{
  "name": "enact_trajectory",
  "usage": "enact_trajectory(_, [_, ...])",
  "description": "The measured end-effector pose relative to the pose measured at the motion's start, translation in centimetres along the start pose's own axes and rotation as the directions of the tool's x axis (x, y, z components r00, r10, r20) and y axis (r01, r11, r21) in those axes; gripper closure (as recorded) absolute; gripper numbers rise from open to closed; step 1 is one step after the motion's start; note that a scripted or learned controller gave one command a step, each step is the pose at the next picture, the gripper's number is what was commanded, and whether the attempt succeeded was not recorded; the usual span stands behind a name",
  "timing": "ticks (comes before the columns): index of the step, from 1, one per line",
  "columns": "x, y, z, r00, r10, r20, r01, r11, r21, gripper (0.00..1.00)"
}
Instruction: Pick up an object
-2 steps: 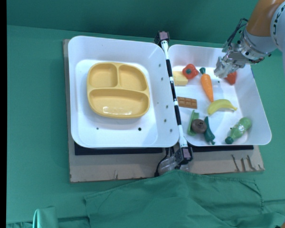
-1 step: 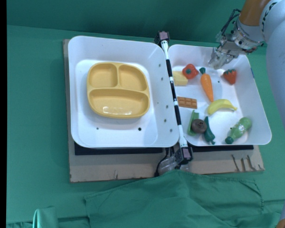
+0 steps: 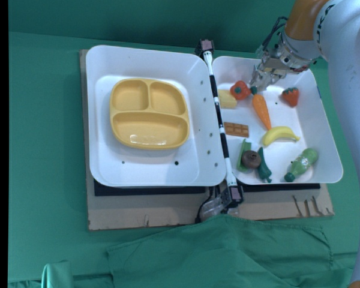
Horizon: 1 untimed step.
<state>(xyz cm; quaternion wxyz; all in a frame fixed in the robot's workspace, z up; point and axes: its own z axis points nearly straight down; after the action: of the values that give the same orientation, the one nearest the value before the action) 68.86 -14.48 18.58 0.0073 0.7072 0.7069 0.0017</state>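
Poised low over the far end of the right bin [image 3: 324,161], gripper [image 3: 256,84] tipped toward the carrot [image 3: 261,110] and just beside the tomato [image 3: 240,89]. Whether open or shut: cannot tell at this angle and size; nothing visibly held. Likely target the carrot's leafy top, lying directly under the tip, with the tomato touching or nearly touching on the left. Best done by lining up across the carrot's narrow width, not along its length, and by coming straight down to avoid nudging the tomato or the yellow block [image 3: 227,99] beyond it. Worth keeping clear of the strawberry [image 3: 290,96], near on the right. Centred grasp a little lower on the carrot's body probably safer than at the tapering top, where slipping out looks likely. Elsewhere in the same bin: banana [image 3: 279,136], waffle [image 3: 236,129], green bottle [image 3: 302,164], a brown piece [image 3: 251,158] beside green ones, all well apart from the tip. Left bin [image 3: 102,161] bearing a yellow plate [image 3: 149,113], untouched.
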Motion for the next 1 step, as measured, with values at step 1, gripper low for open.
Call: enact_trajectory(1, [1.73, -0.32, -7.56, 1.0, 0.0, -0.005, 0.0, 1.0, -0.002, 1.0])
